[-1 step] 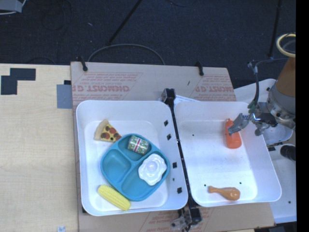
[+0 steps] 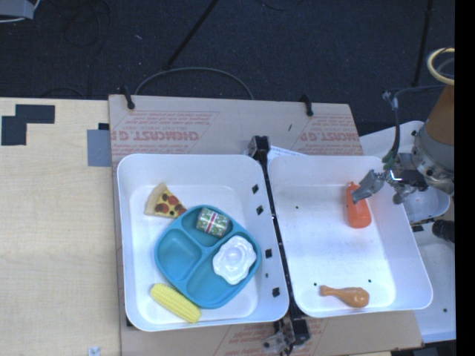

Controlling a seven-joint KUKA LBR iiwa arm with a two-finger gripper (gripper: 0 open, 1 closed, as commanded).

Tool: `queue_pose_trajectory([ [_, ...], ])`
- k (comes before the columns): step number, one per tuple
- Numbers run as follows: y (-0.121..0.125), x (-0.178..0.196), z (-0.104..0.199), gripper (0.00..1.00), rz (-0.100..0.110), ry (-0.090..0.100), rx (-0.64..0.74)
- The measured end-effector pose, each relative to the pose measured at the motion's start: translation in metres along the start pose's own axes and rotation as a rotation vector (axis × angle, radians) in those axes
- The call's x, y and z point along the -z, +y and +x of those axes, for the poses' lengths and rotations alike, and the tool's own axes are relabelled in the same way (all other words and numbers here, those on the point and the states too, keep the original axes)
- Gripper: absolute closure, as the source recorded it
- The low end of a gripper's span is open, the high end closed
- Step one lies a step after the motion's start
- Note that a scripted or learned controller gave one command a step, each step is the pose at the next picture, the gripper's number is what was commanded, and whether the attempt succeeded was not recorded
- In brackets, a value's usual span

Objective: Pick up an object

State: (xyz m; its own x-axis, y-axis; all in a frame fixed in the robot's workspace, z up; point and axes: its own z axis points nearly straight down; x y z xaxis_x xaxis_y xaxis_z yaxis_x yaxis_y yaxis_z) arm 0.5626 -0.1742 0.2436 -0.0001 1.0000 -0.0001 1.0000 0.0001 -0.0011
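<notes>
In the right bin [image 2: 401, 273], an orange carrot-like piece [image 2: 358, 209] lies near the far right side. A tan chicken drumstick [image 2: 346, 295] rests by the bin's front wall. My gripper [image 2: 384, 190] hangs over the bin's right edge, just right of the orange piece. It is open; one grey finger [image 2: 364, 189] reaches over the top of the orange piece, and the other sits further right. Nothing is between them.
The left bin [image 2: 133, 176] holds a blue divided plate [image 2: 182, 262] with a small can [image 2: 213, 222] and a white fried egg [image 2: 234, 258] on it. A pizza slice [image 2: 164, 202] and a corn cob [image 2: 175, 302] lie beside the plate. A black divider [image 2: 269, 228] separates the bins.
</notes>
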Motion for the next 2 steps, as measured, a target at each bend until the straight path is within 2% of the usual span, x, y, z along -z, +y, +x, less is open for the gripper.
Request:
queue_pose_trajectory([
  [1,-0.003,-0.064,0.001,0.00,0.008,0.003,0.000],
  [2,-0.007,-0.110,0.007,0.00,0.007,0.003,0.000],
])
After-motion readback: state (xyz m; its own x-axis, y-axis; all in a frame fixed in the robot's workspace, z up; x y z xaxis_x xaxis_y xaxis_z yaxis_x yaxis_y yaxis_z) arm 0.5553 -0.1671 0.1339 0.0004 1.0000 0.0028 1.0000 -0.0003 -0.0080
